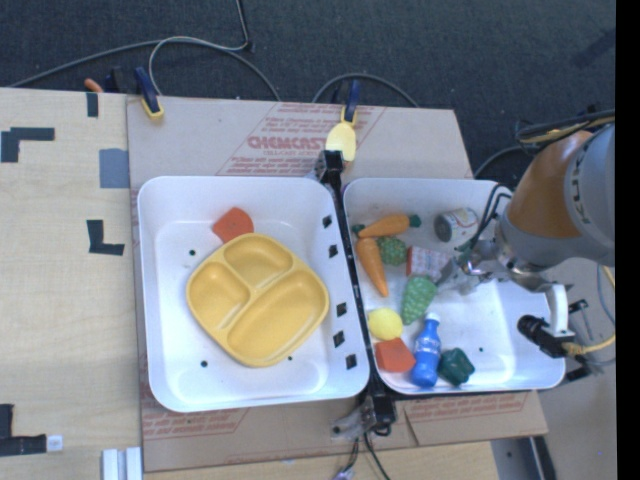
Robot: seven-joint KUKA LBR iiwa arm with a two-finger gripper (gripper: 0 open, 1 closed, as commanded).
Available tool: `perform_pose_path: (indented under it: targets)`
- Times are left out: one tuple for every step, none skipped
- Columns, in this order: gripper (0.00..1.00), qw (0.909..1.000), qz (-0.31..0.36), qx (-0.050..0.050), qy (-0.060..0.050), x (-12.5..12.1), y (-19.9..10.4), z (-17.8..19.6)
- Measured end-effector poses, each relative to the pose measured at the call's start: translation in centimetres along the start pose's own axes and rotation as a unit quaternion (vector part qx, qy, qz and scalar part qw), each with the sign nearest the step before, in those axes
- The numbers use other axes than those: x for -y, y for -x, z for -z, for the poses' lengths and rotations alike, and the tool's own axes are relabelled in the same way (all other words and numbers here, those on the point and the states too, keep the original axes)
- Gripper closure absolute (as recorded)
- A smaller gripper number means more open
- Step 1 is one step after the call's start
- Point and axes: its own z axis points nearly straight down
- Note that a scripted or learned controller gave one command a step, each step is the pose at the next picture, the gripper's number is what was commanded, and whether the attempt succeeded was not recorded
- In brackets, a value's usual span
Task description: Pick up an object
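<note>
Grey metal gripper (463,271) hangs low in your right white bin (500,368), just right of the bumpy green plastic pickle (417,296). You are reaching; I cannot tell its grip. Next, close on the pickle and lift.

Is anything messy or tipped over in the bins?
Yes. In the right bin the blue bottle lies on its side, jumbled against an orange block and a dark green toy. The yellow tray sits crooked in the left bin.
</note>
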Motion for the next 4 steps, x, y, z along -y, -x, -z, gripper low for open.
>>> perform_pose_path:
  targets:
    - [0.0, 1.0, 0.0, 0.0, 0.001, -4.2, -4.4, -0.1]
    - [0.0, 1.0, 0.0, 0.0, -0.008, -11.3, -8.7, -0.3]
    - [0.0, 1.0, -0.001, -0.001, -0.003, -0.8, -7.5, -0.1]
    - [0.0, 1.0, -0.001, 0.0, 0.001, 6.3, -7.9, 0.0]
